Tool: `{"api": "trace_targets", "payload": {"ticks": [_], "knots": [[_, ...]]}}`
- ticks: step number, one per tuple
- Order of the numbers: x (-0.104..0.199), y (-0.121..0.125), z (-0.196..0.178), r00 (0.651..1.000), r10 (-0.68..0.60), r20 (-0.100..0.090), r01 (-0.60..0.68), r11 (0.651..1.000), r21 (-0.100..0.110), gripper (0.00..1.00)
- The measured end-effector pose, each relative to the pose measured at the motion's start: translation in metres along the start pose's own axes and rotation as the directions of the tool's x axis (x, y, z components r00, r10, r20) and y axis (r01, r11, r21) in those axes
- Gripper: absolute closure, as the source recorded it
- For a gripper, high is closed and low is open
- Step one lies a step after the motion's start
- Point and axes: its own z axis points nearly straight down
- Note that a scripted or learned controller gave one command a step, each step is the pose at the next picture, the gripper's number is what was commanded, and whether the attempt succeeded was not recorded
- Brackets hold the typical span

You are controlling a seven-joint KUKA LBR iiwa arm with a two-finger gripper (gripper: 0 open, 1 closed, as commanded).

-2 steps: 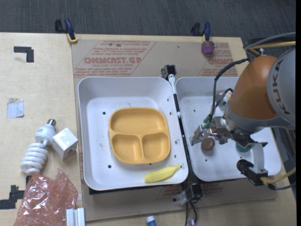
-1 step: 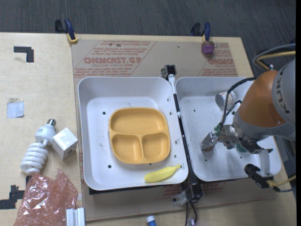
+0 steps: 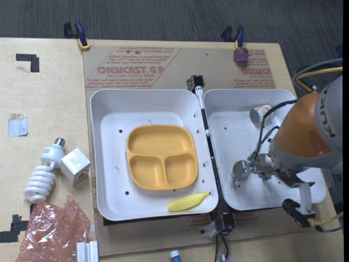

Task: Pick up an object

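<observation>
Yellow plastic is what catches the eye: a three-compartment plate (image 3: 162, 156) sits in the middle of the left bin (image 3: 103, 146), and one yellow banana (image 3: 188, 201) lies just off the plate's near right corner, close against the bin's near wall. The right bin (image 3: 229, 105) holds one small white cup-like thing (image 3: 259, 113) tipped on its side near the far wall, partly hidden by the arm (image 3: 305, 135). The tool (image 3: 240, 171) hangs low over the right bin's left half, well apart from the white thing and with nothing I can make out in it; whether it stands wide or narrow I cannot tell from here. I'd guess no object has been picked yet. The banana looks like a light, stiff toy with a smooth curved skin, so I'd take it across its narrow middle, though the wall beside it leaves little room. The plate looks light and rigid but broad and flat, so only its rim or a divider would give purchase. The white thing seems light and liable to roll; a pinch across its body would suit. On the surface left of the bins I count one spiral bulb (image 3: 42, 174), one small white box (image 3: 75, 165) and one crumpled reddish wrapper (image 3: 52, 233).
</observation>
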Motion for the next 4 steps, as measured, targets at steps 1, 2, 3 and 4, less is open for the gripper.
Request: {"api": "trace_targets", "payload": {"ticks": [1, 2, 3, 4], "knots": [[-0.001, 0.001, -0.010, 1.000, 0.002, 0.001, -0.002, 1.000, -0.003, 1.00], [0.072, 0.011, -0.100, 1.000, -0.003, 0.001, 0.003, 1.000, -0.001, 1.00], [0.072, 0.011, -0.100, 1.000, -0.004, 0.001, 0.004, 1.000, -0.001, 0.00], [-0.002, -0.001, 0.000, 1.000, 0.001, 0.000, -0.001, 1.000, 0.001, 0.00]]}}
